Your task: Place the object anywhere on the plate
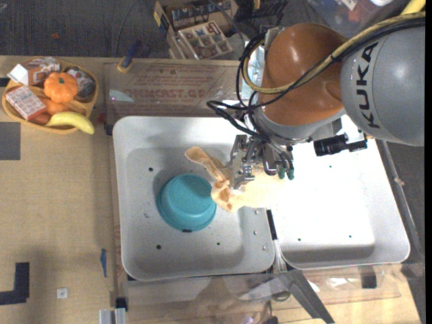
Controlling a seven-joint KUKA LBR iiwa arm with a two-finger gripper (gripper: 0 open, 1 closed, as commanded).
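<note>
Teal plate (187,202) sits in your left bin (128,181). Tan object (214,178) lies touching its right rim, under the gripper (237,174), apparently clamped on its end.

view: one fixed camera | position: above the white bins (135,140) | facing: down at a slant | range: both bins within frame | arm (378,79): enters right of bins
</note>
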